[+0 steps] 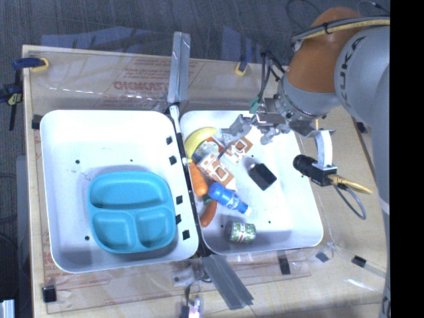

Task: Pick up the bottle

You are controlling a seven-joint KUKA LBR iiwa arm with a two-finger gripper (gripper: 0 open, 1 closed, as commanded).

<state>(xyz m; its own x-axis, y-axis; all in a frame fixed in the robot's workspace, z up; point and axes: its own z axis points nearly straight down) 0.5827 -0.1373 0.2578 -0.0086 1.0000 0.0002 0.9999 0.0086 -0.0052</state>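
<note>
The bottle [227, 199] lies unlifted by the right bin's [301, 229] left wall, while the gripper [240, 132] hovers near the far edge, jaws wide and empty.

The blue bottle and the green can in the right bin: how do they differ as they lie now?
The blue bottle is longer and slimmer, lying at a slant beside the carrot; the green can is short and stubby, lying apart near the bin's near wall. The bottle is blue with a pale end; the can is green and patterned. Both lie on their sides in the right bin.
</note>
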